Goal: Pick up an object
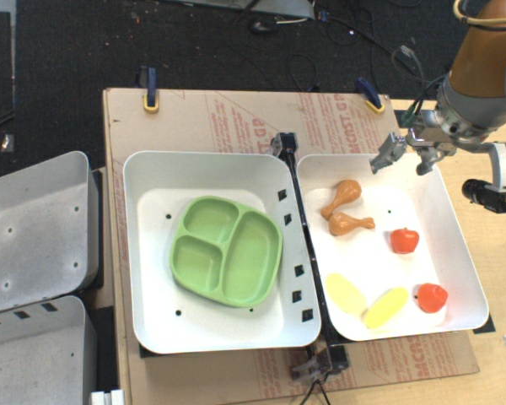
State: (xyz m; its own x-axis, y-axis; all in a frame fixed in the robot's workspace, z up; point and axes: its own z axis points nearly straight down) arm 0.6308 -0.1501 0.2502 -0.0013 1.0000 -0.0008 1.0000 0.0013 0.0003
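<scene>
Right bin [455, 226], white, sits directly under the claw [405, 157]; left bin [143, 226] lies well left of it. Green divided plate [226, 250] is in the left bin, far from the claw. Two brown drumsticks [346, 209] lie just below-left of the claw. Two yellow pieces [367, 300] and two red-orange tomatoes [405, 241] sit farther below. Claw hangs over the right bin's top edge, fingers spread apart, nothing between them.

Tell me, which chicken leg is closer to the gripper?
The upper chicken leg is closer to the gripper. It lies higher in the right bin, while the other chicken leg sits just below it.
</scene>
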